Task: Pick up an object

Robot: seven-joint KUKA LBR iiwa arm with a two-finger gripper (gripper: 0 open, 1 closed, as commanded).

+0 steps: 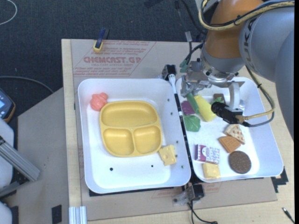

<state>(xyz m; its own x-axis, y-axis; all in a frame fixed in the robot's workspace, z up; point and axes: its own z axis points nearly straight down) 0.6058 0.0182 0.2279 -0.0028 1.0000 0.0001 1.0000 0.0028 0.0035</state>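
Worktop (70,139): tan board carrying two shallow white bins side by side, their inner rims touching.

Left bin (88,171): yellow divided plate (131,127) at centre; pink toy (98,101) near the far-left corner; yellow cheese wedge (167,155) near the right rim. Bare floor along the near edge.

Right bin (266,148): crowded at the far-left, open along the right side. Yellow corn (203,108), purple piece (187,108) and green piece (191,122) lie against the left wall; cracker (229,143), pizza slice (235,133), brown cookie (239,162), purple-and-white packet (207,153) and yellow block (211,171) nearer.

Gripper (194,88): low over the far-left corner, directly above the corn's far end; whether the fingers are apart or together cannot be told.
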